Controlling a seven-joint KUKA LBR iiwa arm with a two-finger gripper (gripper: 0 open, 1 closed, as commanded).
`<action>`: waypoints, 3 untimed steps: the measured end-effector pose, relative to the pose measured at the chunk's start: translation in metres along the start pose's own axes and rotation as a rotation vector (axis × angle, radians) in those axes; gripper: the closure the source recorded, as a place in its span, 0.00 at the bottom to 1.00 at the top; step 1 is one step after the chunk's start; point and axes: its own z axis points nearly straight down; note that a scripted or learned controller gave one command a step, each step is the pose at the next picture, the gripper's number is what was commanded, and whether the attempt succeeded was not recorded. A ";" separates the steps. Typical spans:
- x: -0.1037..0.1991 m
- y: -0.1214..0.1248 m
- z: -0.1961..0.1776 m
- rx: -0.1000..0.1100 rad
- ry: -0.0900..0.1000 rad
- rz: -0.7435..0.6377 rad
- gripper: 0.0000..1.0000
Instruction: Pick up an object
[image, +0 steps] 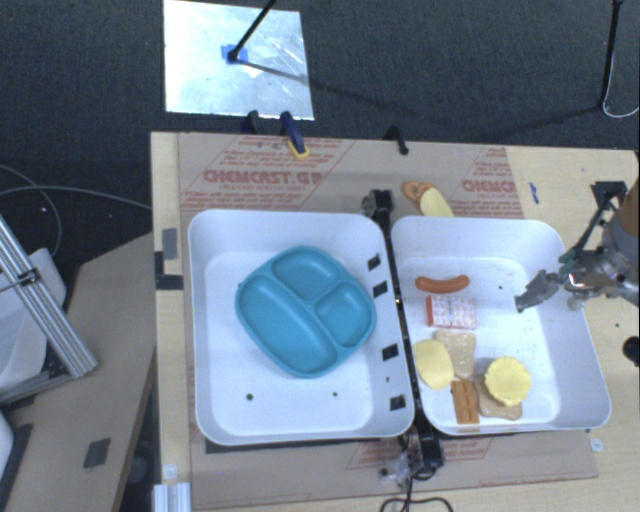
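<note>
Blue plate (305, 310) sits in the left bin (215, 300), three compartments, nothing on it that I can make out. Right bin (575, 340) has all the pickable stuff, bunched toward its lower left: a sausage (442, 284) lying roughly left-right, a red-and-white packet (452, 313) just below it, then a yellow lump (434, 364), a pale slice (461, 350), an orange stick (464, 400) and a yellow disc (507, 379) sitting on a tan piece (497, 403). Two more bits lie outside the bins, upper middle of the frame, on the cardboard (260, 175).

Gripper (540, 290) is at the right edge of the right bin, pointing left, nothing between its fingers. Can't tell if they're spread or closed, too dark and small.

What matters here: the nearest candidates are the sausage and packet, both left of the gripper and about level with it, well apart from it. My guess is it needs to travel left and drop, and for the sausage, close across the short axis.
</note>
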 end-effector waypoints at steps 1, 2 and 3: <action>0.013 -0.034 -0.277 -0.020 -0.006 -0.002 0.00; 0.104 -0.034 -0.274 -0.003 0.002 -0.010 0.00; 0.182 -0.040 -0.318 -0.007 0.002 -0.010 0.00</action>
